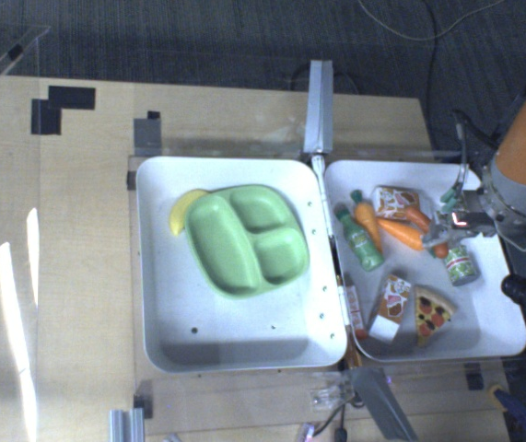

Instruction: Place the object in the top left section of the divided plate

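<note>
We judge the task barely begun: the green divided plate (244,238) sits at frame centre-left with nothing in its sections. The gripper (451,224) hangs at right over the toy food, just beside a carrot (401,234); we cannot tell its state.

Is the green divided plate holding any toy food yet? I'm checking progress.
No, the green divided plate has bare sections; the carrot and pizza slice lie in the right bin.
</note>
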